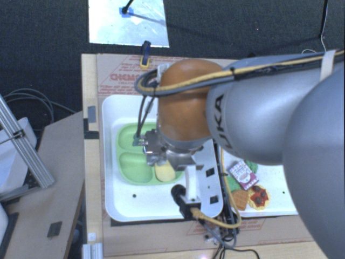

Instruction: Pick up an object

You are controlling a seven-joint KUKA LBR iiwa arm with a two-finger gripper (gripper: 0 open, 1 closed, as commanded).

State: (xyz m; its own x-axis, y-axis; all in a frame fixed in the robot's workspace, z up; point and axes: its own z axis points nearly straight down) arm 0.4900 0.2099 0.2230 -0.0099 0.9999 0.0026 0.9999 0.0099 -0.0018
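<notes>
Your gripper (161, 158) over the left bin (110, 139), grip state unclear, yellow object (165, 172) at 6 o'clock, green tray (131, 152) at 9, bare floor toward 7.

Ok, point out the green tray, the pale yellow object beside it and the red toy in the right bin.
green tray (129, 144): camera view, left compartment wall.
pale yellow object (165, 172): camera view, its top.
red toy (259, 197): camera view, its middle.

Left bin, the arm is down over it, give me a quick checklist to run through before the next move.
1. Arm over the left bin: ok, the wrist sits above it.
2. Target visible: ok, a pale yellow object lies by the green tray.
3. Object between the gripper fingers: cannot tell, the wrist hides them.
4. Cable free of the tray: cannot tell.
5. Right bin items undisturbed: ok, the snack packet and the red toy lie apart from the arm.
</notes>
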